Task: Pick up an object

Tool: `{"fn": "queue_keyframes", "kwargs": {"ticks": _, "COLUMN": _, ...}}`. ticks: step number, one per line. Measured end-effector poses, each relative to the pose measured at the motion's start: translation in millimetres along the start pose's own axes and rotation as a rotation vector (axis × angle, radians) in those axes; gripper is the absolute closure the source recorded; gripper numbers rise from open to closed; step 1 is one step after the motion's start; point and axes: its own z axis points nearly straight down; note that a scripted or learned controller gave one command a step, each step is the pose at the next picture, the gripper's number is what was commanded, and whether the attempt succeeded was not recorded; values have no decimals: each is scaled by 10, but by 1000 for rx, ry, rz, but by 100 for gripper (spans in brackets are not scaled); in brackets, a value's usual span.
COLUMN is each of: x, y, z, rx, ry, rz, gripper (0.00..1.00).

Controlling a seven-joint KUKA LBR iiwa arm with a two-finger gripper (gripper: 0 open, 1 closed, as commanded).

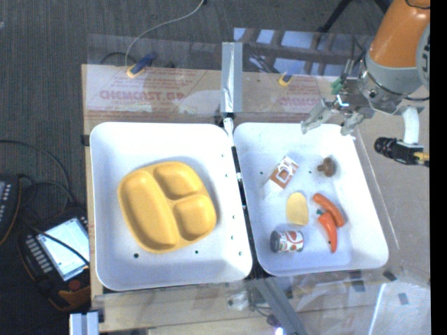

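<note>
We see dark grey carpet (pixel 42 54) around a wooden bench (pixel 174 93). A thin cable (pixel 174 19) trails across the floor, and a lit tablet (pixel 61 246) lies at lower left.

The right bin (pixel 363 187) holds a small carton (pixel 283 172), a brown knob (pixel 327 165), a yellow chip (pixel 297 209), two orange peppers (pixel 329 219) and a can (pixel 287 241). The gripper (pixel 334 121), jaws spread and bare, hovers over this bin's far rim. Left of this bin, another bin (pixel 112 145) holds a yellow tray (pixel 167 204)

bins (pixel 105 187): 2 | yellow tray (pixel 167 204): 1 | carton (pixel 283 172): 1 | can (pixel 287 241): 1 | peppers (pixel 328 218): 2 | yellow slice (pixel 297 209): 1 | brown lump (pixel 327 165): 1
</note>
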Motion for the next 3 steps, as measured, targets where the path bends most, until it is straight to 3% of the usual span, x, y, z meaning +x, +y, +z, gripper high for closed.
{"fn": "queue_keyframes", "kwargs": {"ticks": 1, "x": 168, "y": -54, "z": 1091, "rx": 1, "ry": -1, "rz": 2, "gripper": 0}}
{"fn": "queue_keyframes", "kwargs": {"ticks": 2, "x": 277, "y": -151, "z": 1782, "rx": -2, "ry": 0, "rz": 2, "gripper": 0}}
{"fn": "queue_keyframes", "kwargs": {"ticks": 3, "x": 282, "y": -141, "z": 1676, "rx": -5, "ry": 1, "rz": 2, "gripper": 100}}
